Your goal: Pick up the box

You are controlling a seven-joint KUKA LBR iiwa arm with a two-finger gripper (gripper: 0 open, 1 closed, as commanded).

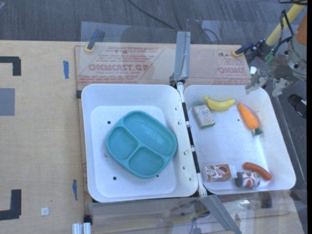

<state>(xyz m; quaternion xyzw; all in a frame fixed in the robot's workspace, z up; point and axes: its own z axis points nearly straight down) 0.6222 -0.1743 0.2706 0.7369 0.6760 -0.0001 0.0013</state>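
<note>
The box (218,172) lies flat on the floor of the right bin (279,130), close to that bin's near wall and toward its left side. It is a small carton, printed red-brown and white, with its long axis running roughly left to right across the view, about parallel to the near wall. Just to its right stands or lies a small can (247,180), very near and possibly touching; the view does not settle which. A sausage (257,170) lies just beyond the can. Farther back in the same bin are a sponge (203,116), a banana (219,103) and a carrot (249,117), all well apart from the box. The left bin (92,130) holds a teal divided plate (142,143). The gripper (264,81) hangs above the far right corner of the right bin, well clear of the contents. Whether its fingers are spread or pressed together cannot be told at this size; nothing is seen between them. The box thus lies diagonally across the bin from the gripper, toward the viewer and to the left. In my judgement the approach must cross the whole bin, and the can leaves little clearance on the box's right end.
</note>
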